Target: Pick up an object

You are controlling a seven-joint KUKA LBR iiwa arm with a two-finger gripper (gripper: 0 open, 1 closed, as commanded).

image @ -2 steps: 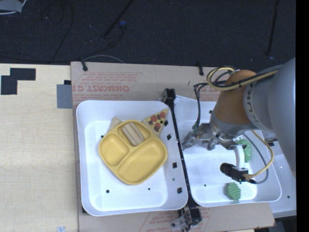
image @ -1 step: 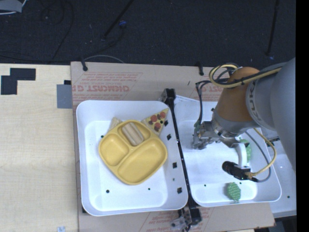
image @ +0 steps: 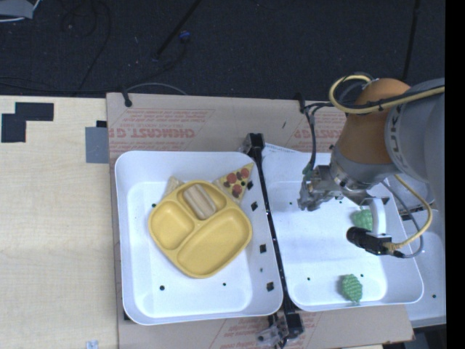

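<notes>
A knobbly green object (image: 352, 288) lies near the front edge of the right bin (image: 320, 297), and a second green piece (image: 362, 219) sits farther back, partly hidden by the arm (image: 378, 140). The gripper (image: 311, 197) hangs over the bin's back left part, well apart from both; I cannot tell how its jaws stand. In the left bin (image: 138, 282) rests a yellow divided plate (image: 201, 229) holding a tan piece (image: 198, 200), with a pizza slice (image: 238, 181) just beside its far rim.
</notes>
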